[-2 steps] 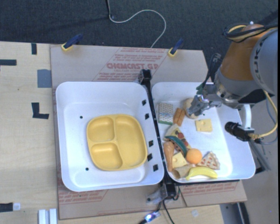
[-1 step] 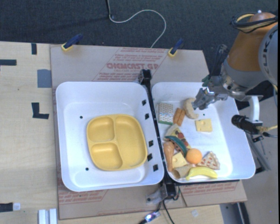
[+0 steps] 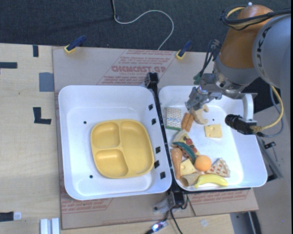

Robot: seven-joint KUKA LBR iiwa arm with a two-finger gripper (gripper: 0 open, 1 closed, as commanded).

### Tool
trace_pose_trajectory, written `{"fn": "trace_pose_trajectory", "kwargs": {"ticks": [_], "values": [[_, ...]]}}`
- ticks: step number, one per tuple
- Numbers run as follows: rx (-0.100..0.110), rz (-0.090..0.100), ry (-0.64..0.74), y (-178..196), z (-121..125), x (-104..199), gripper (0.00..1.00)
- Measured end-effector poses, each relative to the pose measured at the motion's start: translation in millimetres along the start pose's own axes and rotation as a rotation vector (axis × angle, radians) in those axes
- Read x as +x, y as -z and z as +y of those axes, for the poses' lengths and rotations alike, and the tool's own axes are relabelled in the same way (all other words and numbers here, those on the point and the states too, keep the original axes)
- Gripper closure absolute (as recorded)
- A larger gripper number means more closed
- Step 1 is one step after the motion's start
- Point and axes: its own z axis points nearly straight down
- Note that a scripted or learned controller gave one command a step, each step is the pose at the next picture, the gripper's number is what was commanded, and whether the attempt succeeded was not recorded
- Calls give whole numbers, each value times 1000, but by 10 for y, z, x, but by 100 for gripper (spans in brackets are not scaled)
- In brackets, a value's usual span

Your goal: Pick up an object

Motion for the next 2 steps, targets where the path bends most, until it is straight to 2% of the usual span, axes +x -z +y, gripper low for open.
{"fn": "trace_pose_trajectory", "kwargs": {"ticks": [1,2], "values": [[4,-2,-4,-222,48,158,100],[1,-1,-5,-189,109,184,100]]}}
